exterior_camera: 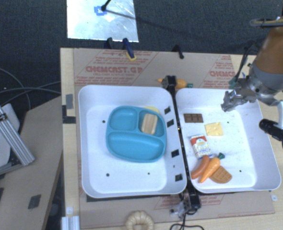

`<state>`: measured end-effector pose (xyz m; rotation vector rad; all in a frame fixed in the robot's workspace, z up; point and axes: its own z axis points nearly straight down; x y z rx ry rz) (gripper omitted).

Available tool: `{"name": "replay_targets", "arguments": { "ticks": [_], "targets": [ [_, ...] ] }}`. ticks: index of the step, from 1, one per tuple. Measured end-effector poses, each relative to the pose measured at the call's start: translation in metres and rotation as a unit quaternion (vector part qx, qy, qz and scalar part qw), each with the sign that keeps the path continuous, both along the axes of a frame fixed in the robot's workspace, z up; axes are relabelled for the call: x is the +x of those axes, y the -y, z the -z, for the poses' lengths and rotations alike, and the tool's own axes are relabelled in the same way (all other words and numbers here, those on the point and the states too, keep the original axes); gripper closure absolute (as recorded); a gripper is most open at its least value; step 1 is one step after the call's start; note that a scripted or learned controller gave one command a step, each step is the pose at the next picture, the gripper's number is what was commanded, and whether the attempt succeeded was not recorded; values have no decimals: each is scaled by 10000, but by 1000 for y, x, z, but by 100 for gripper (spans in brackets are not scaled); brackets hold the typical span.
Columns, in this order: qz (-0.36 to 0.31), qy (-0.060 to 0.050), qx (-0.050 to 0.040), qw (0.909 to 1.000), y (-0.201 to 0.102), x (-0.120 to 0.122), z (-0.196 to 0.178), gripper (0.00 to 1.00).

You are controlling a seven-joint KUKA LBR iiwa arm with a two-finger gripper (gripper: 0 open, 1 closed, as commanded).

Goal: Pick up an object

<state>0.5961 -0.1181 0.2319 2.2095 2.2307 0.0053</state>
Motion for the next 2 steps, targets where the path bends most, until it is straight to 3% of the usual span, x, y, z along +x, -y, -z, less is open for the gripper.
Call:
{"name": "replay_targets", "arguments": {
  "ticks": [1,2],
  "targets": [
    [5,-13,0,10000,-41,6,12,100],
    [15,-4,-3,10000,-47,-1,-3,100]
  ]
}}
